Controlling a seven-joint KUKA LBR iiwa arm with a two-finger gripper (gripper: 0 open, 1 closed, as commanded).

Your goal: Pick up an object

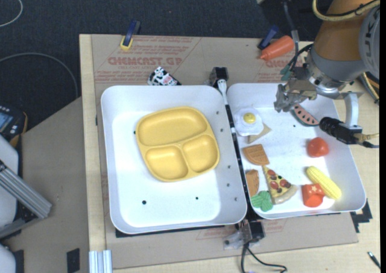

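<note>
My gripper hangs over the back of the right bin, below the orange band of the arm. Just right of it a red curved strip lies on the bin floor; nothing is seen between the fingers. A fried egg lies to the gripper's left. Nearer the front are a toast slice, a pizza slice, a green broccoli piece, a red tomato, a yellow corn cob and a red piece.
The left bin holds a yellow divided plate. An orange carrot, a black-and-white item and a blue-yellow clamp lie on the bench behind the bins.
</note>
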